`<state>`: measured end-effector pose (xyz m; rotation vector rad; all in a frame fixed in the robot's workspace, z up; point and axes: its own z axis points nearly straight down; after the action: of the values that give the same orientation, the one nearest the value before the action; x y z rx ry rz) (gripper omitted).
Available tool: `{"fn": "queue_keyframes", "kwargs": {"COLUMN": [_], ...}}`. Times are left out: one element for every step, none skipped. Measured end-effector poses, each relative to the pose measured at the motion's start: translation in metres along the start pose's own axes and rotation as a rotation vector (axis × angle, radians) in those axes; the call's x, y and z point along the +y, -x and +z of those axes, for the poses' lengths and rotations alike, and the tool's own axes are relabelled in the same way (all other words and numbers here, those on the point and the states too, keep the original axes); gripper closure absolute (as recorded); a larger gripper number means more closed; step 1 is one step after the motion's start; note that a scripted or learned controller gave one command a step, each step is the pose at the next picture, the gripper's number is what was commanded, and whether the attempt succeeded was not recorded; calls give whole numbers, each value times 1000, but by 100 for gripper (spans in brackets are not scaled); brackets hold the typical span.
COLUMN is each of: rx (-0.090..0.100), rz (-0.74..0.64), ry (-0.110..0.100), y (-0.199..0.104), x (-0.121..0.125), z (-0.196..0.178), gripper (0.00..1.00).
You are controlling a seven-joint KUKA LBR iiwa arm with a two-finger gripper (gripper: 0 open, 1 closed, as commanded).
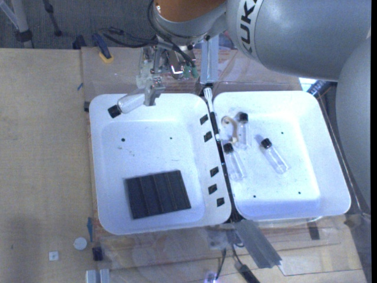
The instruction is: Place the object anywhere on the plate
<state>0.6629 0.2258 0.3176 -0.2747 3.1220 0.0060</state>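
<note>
The plate is a dark ribbed rectangle lying flat in the front part of the left bin. My gripper hangs over that bin's back edge, under the orange band. A clear vial with a black cap sticks out leftward from between its fingers, the cap end pointing to the bin's back-left corner. The gripper is shut on the vial's right end. The vial is well behind the plate, and bare bin floor lies between them.
The right bin holds several clear vials with black caps, one beside a tan loop. Black tabs line the ridge between the bins. The arm's grey body crosses the upper right. Small bits lie on the bench at lower left.
</note>
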Motion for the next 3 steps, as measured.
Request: {"fn": "queue_keyframes", "kwargs": {"rx": [6, 6, 0], "rz": [-124, -234, -330], "ry": [-1, 0, 0], "y": [3, 0, 4], "x": [-1, -18, -2], "z": [21, 67, 18], "gripper": [100, 100, 100]}}
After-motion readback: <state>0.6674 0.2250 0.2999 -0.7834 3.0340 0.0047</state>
